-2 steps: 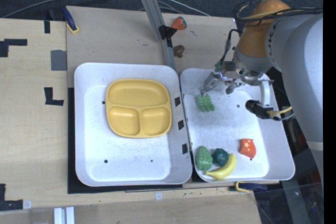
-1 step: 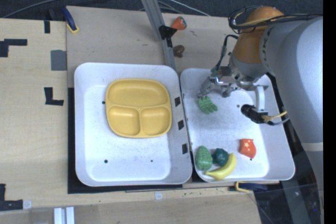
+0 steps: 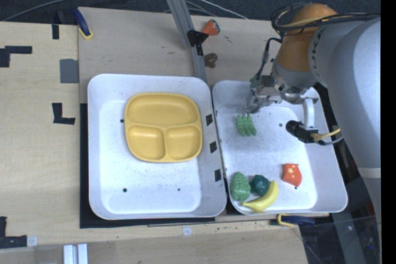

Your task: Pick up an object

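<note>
Matt yellow plastic tray (image 3: pixel 163 127), speckled white bins (image 3: pixel 105 195), bare wooden bench (image 3: pixel 136 40).

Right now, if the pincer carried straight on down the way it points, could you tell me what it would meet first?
Probably the small green toy, just below the pincer in the right bin; depth is unclear, so it might meet the bin floor beside it.

Gripper (image 3: pixel 252 107) fingers too small to read, open or closed unclear; arm (image 3: pixel 346 71) behind it cut off at right edge.
</note>
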